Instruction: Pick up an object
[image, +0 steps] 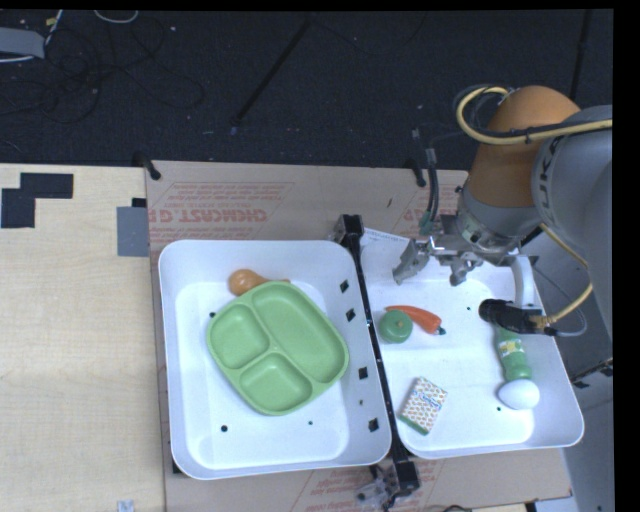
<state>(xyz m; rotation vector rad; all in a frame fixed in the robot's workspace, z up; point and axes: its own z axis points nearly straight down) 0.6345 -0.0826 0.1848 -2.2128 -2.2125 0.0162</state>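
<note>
Camera view: the jaws hang over the far part of the right bin (480, 428), at the end of the grey arm (585, 190).
Jaws: spread apart, with the two fingers (408, 266) well separated. Nothing is held; bare white bin floor shows in the gap.
Orange-red carrot-like piece (422, 319): the thing nearest the jaws. It lies on the bin floor just in front of them, clear of both fingers.
Green round fruit (396, 327): in front of the jaws and a little toward the left bin, touching the left end of the carrot-like piece.
Patterned small box (423, 405): well in front of the jaws, near the bin's front wall.
Green bottle (511, 357): in front of the jaws and off to the arm's side, lying down.
White egg-shaped thing (518, 394): further from the jaws, at the near end of the bottle.
Left bin (200, 432): beside the right bin, across the divider from the jaws.
Green divided plate (278, 347): in the left bin, well apart from the jaws.
Orange thing (244, 281): at the plate's far rim, partly hidden by it.
Bench (70, 350): pale wood, with a cardboard sheet (230, 205) under both bins.
</note>
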